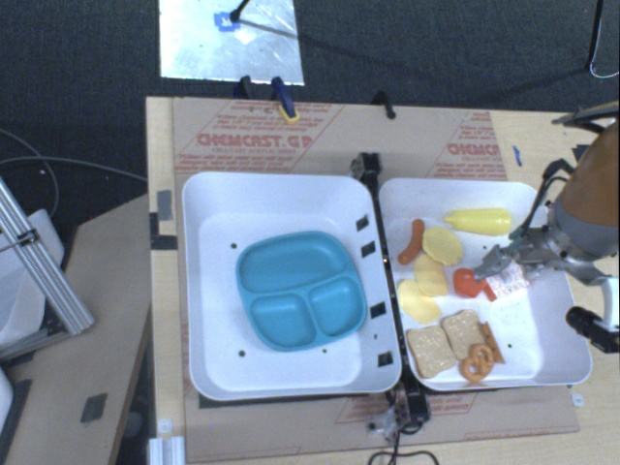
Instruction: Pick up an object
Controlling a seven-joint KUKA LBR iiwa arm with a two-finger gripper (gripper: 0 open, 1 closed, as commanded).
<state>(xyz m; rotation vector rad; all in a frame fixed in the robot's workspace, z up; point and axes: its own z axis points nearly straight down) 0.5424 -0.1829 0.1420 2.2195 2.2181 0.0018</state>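
Camera view, one entry.

- Gripper point(492, 263): low over the right bin point(554, 356), fingers angled down and left. How far they are parted cannot be told at this slant, and nothing is seen held between them.
- Red tomato-like piece point(468, 282): just below-left of the fingertips, touching or nearly so; probably the target.
- Small white-and-red packet point(511, 281): directly beneath the gripper.
- Yellow chips point(432, 274): left of the gripper, crowding the red piece.
- Red sausage point(413, 241): further left, above.
- Yellow banana-like piece point(478, 221): above the gripper.
- Crackers point(447, 341) and pretzel point(477, 361): below, apart.
- Blue divided plate point(297, 289): far left, in the left bin point(213, 211).

Risk: the round red piece may roll away from a closing finger; the neighbouring chip or packet could be pinched instead, owing to close packing.
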